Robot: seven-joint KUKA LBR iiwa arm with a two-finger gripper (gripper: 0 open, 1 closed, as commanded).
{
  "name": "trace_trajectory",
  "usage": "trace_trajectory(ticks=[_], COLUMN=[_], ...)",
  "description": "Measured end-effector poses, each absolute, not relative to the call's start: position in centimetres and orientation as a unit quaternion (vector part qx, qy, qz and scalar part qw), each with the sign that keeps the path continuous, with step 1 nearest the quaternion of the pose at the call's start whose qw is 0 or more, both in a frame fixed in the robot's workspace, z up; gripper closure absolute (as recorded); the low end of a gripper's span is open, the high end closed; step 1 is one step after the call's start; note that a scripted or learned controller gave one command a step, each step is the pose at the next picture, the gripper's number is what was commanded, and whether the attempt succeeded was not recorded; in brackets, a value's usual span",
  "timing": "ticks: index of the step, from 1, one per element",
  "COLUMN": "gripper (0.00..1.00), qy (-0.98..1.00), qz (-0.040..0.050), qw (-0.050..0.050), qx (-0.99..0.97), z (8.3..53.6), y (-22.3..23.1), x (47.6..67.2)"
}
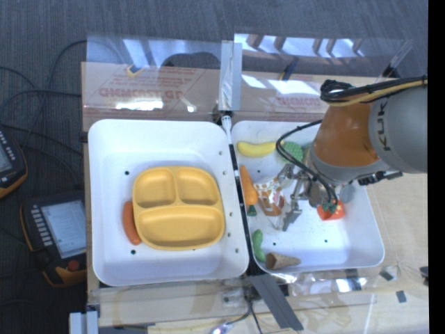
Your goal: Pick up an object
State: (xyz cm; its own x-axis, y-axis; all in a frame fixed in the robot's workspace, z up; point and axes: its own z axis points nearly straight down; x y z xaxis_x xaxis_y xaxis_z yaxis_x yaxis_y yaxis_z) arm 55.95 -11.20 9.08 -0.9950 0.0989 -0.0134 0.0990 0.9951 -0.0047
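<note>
Nearest the camera, along the front wall of the right bin (368,252), a brown cone-shaped piece (281,260) lies on the floor, with a small green piece (258,242) just behind it against the bin's left wall. Farther in, the gripper (297,202) hangs low over the middle of this bin, its metal fingers (292,216) spread apart and pointing down with nothing seen between them. Just to its left lies a crumpled clear wrapper with red and white print (270,197), which looks like the nearest candidate for the pick; whether a fingertip touches it cannot be told. An orange-red toy (332,210) sits just to the right of the fingers, partly under the wrist. A carrot (248,186) lies along the bin's left wall, and behind it a banana (256,147) and a green item (294,149) rest near the far wall. In the left bin (104,186), a yellow divided tray (179,207) sits in the middle with a red sausage-like piece (129,223) beside its left edge. As for progress, the approach seems made, but no object is grasped or lifted; closing and raising remain.
</note>
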Motion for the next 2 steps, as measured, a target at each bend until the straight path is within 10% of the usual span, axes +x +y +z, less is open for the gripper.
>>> trace_trajectory(ticks=[1, 2], gripper=[0.0, 0.0], qy=[0.998, 0.998], qz=[-0.0017, -0.0026], qw=[0.002, 0.007], qx=[-0.066, -0.054], z=[9.3, 9.1], y=[-9.6, -10.7], x=[62.3, 57.0])
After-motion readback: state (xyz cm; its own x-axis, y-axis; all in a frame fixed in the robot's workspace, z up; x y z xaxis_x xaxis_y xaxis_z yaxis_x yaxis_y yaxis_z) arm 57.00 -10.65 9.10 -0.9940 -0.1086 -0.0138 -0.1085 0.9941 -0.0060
